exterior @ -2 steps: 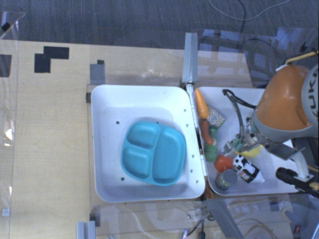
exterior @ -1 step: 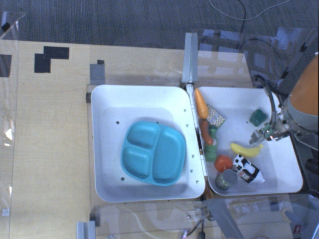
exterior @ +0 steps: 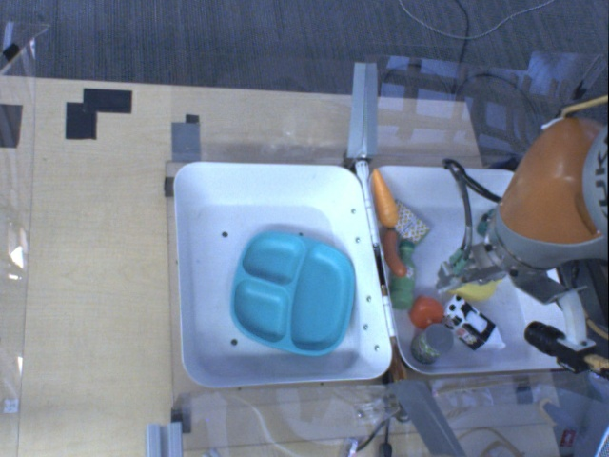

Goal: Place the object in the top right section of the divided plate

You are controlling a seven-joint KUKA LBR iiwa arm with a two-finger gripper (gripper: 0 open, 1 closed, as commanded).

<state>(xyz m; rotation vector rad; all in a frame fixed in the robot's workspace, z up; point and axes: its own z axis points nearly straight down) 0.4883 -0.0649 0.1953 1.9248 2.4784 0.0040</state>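
End effector (exterior: pixel 463 269) hung low over the right bin (exterior: pixel 533 355), near its centre; whether its fingers were apart or together could not be told, as the orange-banded arm (exterior: pixel 552 198) covered much of it. A yellow object (exterior: pixel 481 289) lay just beneath it, at about 5 o'clock from the tip; contact could not be judged.

Left bin (exterior: pixel 205 255), shallow, white, smooth plastic with rounded corners, held the divided plate (exterior: pixel 293 291): blue, glossy, rounded-square, one long section and two smaller ones.

Along the right bin's 9 o'clock wall lay an orange carrot-shaped piece (exterior: pixel 383 198), a reddish sausage-shaped piece (exterior: pixel 392 251) and a green piece (exterior: pixel 403 288). A patterned square (exterior: pixel 412 223) sat beside the carrot. Towards 7 o'clock: a round red piece (exterior: pixel 426 310), a grey round can (exterior: pixel 426 347), and a black-and-white blotched item (exterior: pixel 469 322).

Bench (exterior: pixel 86 284) was pale wood-grain.
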